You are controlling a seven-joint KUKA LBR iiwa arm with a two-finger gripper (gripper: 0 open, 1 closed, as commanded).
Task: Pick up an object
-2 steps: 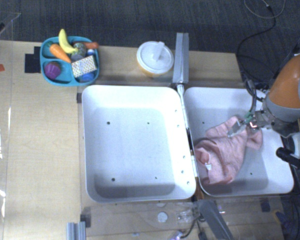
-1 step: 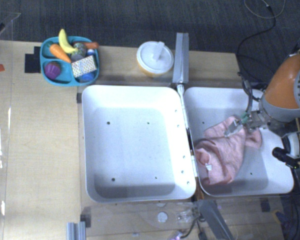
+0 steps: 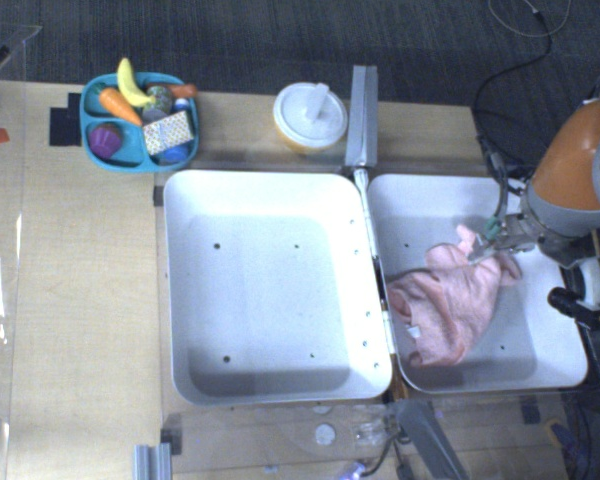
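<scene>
A crumpled pink cloth [image 3: 448, 303] is seen lying in the right-hand shallow white bin [image 3: 555, 366], its long axis running from the upper right down to the lower left. The two-finger gripper [image 3: 496, 238] is placed at the cloth's upper right end, touching or just over a raised fold there. Whether anything is clamped cannot be told. The bulk of the cloth is judged to lie down and to the left of the gripper
</scene>
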